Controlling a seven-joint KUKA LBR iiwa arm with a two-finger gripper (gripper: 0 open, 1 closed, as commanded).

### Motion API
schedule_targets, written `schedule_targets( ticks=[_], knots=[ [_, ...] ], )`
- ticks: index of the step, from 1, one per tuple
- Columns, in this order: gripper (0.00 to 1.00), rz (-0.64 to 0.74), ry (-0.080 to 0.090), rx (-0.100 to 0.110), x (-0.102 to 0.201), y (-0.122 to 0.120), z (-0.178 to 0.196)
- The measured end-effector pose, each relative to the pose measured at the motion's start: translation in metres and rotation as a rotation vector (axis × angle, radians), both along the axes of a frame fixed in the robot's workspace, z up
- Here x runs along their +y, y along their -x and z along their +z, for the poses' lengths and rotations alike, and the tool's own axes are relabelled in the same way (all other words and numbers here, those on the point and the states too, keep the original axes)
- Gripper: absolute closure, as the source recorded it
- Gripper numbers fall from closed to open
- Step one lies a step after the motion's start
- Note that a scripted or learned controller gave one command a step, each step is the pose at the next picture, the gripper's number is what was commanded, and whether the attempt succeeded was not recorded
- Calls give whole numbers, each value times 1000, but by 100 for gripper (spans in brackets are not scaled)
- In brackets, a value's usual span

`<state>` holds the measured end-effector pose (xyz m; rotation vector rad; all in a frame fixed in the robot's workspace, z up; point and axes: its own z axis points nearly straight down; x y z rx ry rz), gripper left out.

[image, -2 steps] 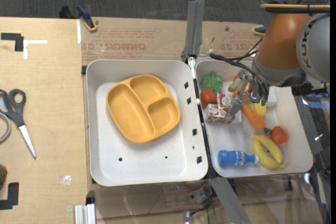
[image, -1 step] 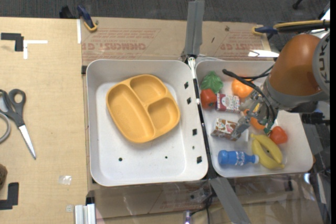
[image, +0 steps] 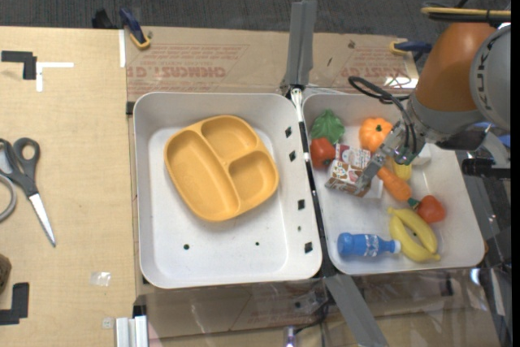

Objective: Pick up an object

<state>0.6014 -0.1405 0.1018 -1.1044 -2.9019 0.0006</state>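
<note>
One banana (image: 414, 234), one bottle (image: 367, 245), one divided plate (image: 222, 166).

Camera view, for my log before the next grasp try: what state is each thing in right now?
Claw: lowered into the right bin, over the small carton.
Small carton: lying flat.
Blue bottle: on its side, cap on.
Banana: lying flat beside the bottle.
Carrot: lying flat.
Yellow divided plate: right way up in the left bin.
Scissors: closed, on the bench.
</note>
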Motion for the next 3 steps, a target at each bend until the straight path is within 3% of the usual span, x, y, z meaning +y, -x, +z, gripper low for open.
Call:
schedule_targets(
  ticks=[1, 2, 3],
  knots=[
    [0, -86, 15, -65, -19, 50, 5],
    [0, -143, 20, -55, -4, 26, 4],
    [100, -139, 16, -61, -2, 23, 19]
  ],
)
